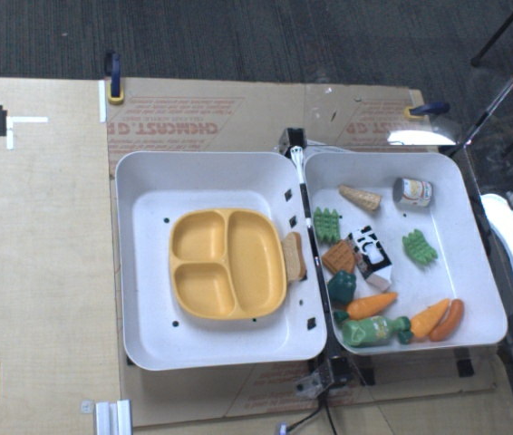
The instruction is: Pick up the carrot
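Left bin (139, 333): yellow plate (228, 263), not involved.

Right bin (474, 243): the carrot (372, 305) lay near the front wall, left of centre. It was orange, tapered and smooth, lying almost flat, with its thick end towards a dark green piece (342, 286). A green bottle (365, 332) lay just in front of it, close or touching. Further right lay a second orange piece (430, 317) with a green stub, against a reddish sausage (451, 318). It could be mistaken for the target.

Claw state: I could not tell.

Plan, as I judged it: come down over the carrot's middle and close across its short width, clear of the bottle and the dark green piece. The skin looked slippery, so a centred grip mattered.
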Robot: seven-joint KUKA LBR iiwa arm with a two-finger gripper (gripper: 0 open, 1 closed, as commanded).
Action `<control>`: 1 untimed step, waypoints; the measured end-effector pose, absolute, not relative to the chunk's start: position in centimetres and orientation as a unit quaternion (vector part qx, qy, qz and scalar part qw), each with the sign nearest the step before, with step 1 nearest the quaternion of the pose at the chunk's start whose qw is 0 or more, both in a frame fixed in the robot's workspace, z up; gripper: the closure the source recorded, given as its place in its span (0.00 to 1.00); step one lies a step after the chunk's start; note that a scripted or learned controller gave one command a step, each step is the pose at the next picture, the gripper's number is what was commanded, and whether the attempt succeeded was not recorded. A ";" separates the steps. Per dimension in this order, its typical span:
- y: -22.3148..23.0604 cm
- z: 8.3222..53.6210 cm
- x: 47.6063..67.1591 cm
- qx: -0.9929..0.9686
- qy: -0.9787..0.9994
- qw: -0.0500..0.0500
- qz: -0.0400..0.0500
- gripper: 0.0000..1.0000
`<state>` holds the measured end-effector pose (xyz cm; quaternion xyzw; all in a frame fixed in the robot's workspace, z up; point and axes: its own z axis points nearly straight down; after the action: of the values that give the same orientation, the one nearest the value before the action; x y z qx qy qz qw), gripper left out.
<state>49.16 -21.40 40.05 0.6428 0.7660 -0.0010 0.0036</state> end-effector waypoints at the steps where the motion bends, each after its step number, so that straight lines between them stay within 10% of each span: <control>1: -21.4 40.9 49.4 0.641 0.767 0.006 -0.002 1.00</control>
<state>49.40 -21.43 40.94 0.6412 0.7673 -0.0019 0.0063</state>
